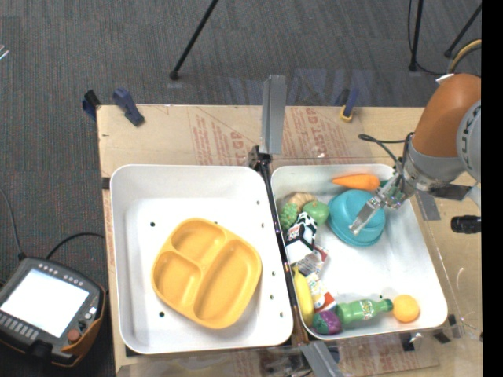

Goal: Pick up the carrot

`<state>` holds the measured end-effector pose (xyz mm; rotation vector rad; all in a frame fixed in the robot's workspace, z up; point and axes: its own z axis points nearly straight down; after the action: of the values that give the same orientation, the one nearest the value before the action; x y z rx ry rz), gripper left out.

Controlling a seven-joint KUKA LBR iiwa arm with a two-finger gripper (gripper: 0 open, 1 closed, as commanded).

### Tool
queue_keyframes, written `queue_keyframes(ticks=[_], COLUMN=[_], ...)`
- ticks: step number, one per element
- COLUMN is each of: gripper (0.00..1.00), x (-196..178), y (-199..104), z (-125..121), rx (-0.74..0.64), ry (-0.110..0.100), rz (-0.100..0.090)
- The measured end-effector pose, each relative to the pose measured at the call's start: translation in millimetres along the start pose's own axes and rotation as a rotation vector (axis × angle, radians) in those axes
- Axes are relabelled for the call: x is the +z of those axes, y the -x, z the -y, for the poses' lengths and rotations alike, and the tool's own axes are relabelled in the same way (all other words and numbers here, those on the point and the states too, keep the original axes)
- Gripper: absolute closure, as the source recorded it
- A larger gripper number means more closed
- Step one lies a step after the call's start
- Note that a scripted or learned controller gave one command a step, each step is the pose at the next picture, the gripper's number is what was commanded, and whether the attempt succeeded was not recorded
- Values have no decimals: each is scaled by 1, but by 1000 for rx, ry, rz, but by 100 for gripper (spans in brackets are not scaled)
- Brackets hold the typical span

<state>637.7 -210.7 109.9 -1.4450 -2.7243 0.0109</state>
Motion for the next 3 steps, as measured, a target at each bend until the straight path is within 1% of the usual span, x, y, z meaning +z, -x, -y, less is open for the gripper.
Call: queue_keyframes(ticks=[1,2,3], gripper=[0,0,100], x=[11,23,13], y=[1,-54,-55], z=[-19,-46,-47], rx=[399,522,515], ry=[61,44,42], rz=[48,36,37])
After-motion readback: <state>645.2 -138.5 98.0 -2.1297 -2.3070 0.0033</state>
